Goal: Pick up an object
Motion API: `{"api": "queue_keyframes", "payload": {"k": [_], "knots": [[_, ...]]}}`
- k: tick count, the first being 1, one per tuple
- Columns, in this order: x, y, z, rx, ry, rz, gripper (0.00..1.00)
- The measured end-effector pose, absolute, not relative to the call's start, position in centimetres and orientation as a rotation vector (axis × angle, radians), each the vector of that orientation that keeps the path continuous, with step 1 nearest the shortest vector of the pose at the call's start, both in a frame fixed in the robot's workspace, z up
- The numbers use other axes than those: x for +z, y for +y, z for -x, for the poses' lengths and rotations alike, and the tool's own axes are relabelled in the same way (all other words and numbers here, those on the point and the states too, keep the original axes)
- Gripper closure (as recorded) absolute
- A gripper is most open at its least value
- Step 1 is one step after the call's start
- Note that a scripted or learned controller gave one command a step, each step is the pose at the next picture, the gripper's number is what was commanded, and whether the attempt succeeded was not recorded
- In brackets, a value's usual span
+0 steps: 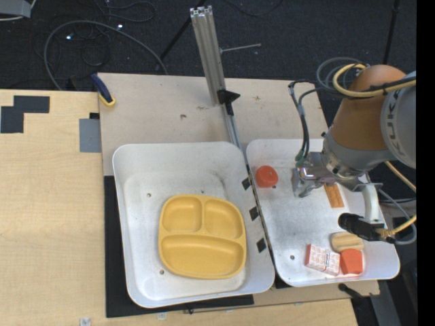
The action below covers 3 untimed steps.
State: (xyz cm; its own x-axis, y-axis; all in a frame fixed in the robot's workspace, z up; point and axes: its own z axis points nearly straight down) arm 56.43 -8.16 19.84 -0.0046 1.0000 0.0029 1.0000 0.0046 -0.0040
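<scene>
approach stage over the right bin, no grasp to be seen

approach is the step in hand, by the look of it. the gripper (pixel 303 182) hangs low over the upper part of the right bin (pixel 291 231), with the arm reaching in from the right. whether it is apart or together cannot be told from this slant, and no thing can be seen caught in it.

candidates for the pick all lie in that bin. a small orange-red round piece (pixel 266 176) sits just beside the gripper, towards the divider between the bins. a thin orange stick (pixel 333 195) lies near on the gripper's other side. a tan block (pixel 345 240), a red block (pixel 351 261) and a pink-and-white packet (pixel 321 257) cluster at the bin's near corner, well apart from the gripper. the left bin (pixel 136 182) holds a yellow divided plate (pixel 202 236).

the next move likely calls for settling on one target, the round piece or the stick being closest, centring over it, then descending and closing. the round piece may roll away if it is nudged off-centre.
</scene>
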Motion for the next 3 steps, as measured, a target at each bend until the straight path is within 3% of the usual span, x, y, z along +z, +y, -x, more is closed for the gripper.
{"api": "queue_keyframes", "payload": {"k": [1,3], "knots": [[19.5,-3.4,-56.5,0.002,-2.224,2.213,1.00],[22.2,7.0,-54.8,0.001,-2.226,2.213,1.00]]}}
